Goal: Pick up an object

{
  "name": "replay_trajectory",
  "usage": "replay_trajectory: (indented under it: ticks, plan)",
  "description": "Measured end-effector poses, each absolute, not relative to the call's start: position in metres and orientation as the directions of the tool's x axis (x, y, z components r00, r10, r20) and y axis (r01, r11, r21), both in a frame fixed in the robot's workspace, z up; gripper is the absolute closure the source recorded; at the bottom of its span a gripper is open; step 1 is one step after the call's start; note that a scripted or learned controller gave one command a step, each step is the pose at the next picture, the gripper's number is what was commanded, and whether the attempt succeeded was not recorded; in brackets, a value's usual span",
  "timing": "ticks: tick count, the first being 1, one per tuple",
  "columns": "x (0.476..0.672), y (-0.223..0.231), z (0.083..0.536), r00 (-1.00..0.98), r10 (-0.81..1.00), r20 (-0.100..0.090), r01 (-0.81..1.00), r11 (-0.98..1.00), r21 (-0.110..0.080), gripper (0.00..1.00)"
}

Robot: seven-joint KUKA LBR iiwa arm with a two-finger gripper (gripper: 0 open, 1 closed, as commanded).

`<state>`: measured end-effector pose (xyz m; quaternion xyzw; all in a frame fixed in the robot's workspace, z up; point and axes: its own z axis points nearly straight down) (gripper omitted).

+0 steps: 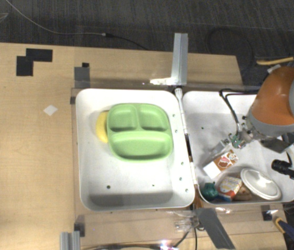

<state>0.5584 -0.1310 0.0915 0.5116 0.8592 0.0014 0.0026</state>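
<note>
Over on the left, the pale wooden tabletop [27, 155] carries nothing but a few black markers, and then we reach the left bin [131, 191]. A green divided plate [138, 130] lies flat in its far half, with a yellow object [101, 127] tucked partly under the plate's left edge, likely a banana, though too little shows to be sure. That overlap makes it awkward to lift.

Crossing the metal divider, the right bin [204, 113] is where the action is. Its clutter sits bunched in the near corner: a small brown-and-white packet [224, 161], a teal object [209, 191], a jar-like item [230, 184] lying on its side, and a round white lid [260, 184] at the right, all touching or just beside one another.

The arm, with its orange band [274, 100], leans in from the right, and the pincer [235, 139] is low over the bin, just beyond the packet. Whether it is released or clenched cannot be told from this angle. Nothing is visibly between its tips, so the pick looks not yet made. The packet, nearest and on the pile's far edge, seems the probable target; its crowded neighbours could get nudged.
</note>
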Motion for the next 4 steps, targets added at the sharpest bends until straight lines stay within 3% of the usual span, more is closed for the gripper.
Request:
replay_trajectory:
  ticks: [1, 2, 3, 4]
  plan:
    - [0.518, -0.096, 0.089, -0.749, 0.662, -0.011, 0.662, 0.749, 0.009, 0.00]
    - [0.492, -0.086, 0.090, -0.738, 0.675, -0.015, 0.675, 0.738, 0.011, 0.00]
    - [0.493, -0.099, 0.090, -0.923, 0.384, -0.020, 0.384, 0.923, 0.006, 0.00]
    - [0.497, -0.099, 0.103, -0.921, 0.389, -0.032, 0.389, 0.921, 0.011, 1.00]
